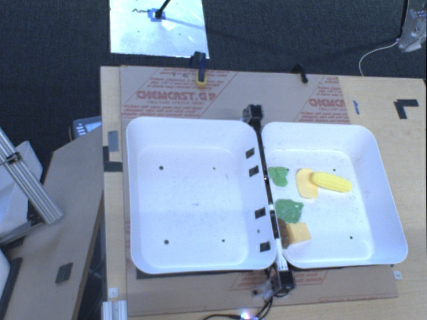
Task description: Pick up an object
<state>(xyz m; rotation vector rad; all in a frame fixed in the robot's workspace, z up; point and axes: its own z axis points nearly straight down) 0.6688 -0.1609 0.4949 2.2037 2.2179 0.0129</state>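
The right bin (373, 179) holds several small objects near its left side. A yellow corn cob (331, 181) lies across a pale yellow piece (305, 185). A small green leafy piece (278, 175) sits near the divider, and a larger green piece (289, 209) lies below it. An orange-brown block (295, 233) rests at the bin's lower left.
The left bin (193, 192) stands beside the right one, joined by black clips (257, 172) along the divider. Both sit on a cardboard sheet (220, 95). A silver plate (157, 19) lies at the back. A metal frame (27, 185) stands at the left.
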